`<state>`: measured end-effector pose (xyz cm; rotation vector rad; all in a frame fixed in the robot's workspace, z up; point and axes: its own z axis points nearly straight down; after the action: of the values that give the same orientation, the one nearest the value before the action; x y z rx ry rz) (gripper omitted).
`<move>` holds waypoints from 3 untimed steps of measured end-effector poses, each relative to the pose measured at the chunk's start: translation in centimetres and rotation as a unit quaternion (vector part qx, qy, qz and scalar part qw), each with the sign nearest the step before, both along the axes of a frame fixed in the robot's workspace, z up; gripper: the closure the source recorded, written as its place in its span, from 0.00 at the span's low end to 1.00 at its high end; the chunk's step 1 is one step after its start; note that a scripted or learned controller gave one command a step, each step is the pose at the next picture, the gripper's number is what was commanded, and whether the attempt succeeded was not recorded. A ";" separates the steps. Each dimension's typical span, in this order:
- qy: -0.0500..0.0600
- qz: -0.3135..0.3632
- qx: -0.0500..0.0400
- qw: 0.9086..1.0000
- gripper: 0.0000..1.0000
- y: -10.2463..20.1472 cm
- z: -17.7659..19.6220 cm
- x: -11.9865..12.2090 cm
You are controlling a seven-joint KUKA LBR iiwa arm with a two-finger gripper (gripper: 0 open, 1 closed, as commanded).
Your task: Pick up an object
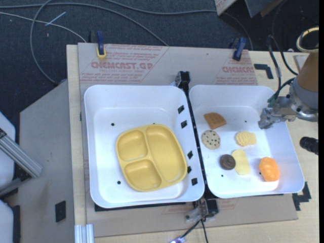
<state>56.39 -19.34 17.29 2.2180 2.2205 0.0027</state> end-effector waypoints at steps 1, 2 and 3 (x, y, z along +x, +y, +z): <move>-0.001 0.000 0.000 1.000 1.00 0.0 5.3 0.2; 0.001 0.003 0.002 1.000 1.00 5.5 6.1 0.9; 0.001 0.003 0.002 1.000 1.00 11.0 6.3 1.8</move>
<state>58.17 -8.34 23.59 2.2143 2.2301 0.0030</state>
